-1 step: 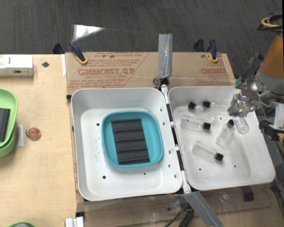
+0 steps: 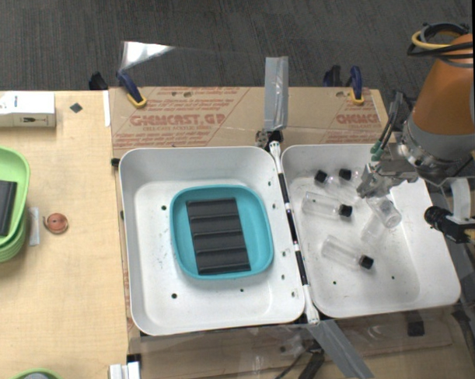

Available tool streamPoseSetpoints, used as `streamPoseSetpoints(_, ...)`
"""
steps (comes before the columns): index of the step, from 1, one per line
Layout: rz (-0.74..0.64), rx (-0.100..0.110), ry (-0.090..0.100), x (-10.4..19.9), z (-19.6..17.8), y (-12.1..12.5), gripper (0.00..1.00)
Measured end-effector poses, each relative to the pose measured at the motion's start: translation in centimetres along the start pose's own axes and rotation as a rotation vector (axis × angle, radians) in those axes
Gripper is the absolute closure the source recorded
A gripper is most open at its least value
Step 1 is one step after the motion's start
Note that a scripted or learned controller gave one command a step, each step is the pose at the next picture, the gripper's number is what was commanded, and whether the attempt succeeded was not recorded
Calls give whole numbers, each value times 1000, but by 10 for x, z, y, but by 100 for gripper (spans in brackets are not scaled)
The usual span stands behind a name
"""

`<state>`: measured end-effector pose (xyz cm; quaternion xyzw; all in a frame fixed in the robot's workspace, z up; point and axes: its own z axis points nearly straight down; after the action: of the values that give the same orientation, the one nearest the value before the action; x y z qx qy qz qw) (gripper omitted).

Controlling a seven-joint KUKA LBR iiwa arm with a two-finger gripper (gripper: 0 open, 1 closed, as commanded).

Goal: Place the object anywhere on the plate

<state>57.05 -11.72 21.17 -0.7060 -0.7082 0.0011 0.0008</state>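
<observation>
A teal square plate (image 2: 180,226) carrying a black ribbed insert (image 2: 216,235) sits in the middle of the left white bin (image 2: 148,304). The right bin (image 2: 428,287) holds several clear vials with black caps: one vial (image 2: 325,207) left of centre, a second vial (image 2: 342,252) lower down, and a third vial (image 2: 386,212) lying just under the gripper. Two small black caps (image 2: 320,176) lie near the bin's back wall. My gripper (image 2: 372,185) hangs over the upper middle of the right bin, right above that third vial. Whether it touches the vial is unclear.
On the wooden bench to the left stand a green tray (image 2: 7,232), a white box (image 2: 21,109) and a small orange disc (image 2: 57,222). Cardboard (image 2: 196,116) with blue clamps (image 2: 129,86) lies behind the bins. The arm's orange band (image 2: 444,92) fills the upper right.
</observation>
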Motion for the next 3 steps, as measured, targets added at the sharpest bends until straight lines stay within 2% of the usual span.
streamPoseSetpoints(1, -31, 1, 0, 67, 22, -29, 100)
streamPoseSetpoints(2, -116, 1, 0, 113, 14, -37, 100)
streamPoseSetpoints(3, -115, 0, 0, 112, 14, -37, 0)
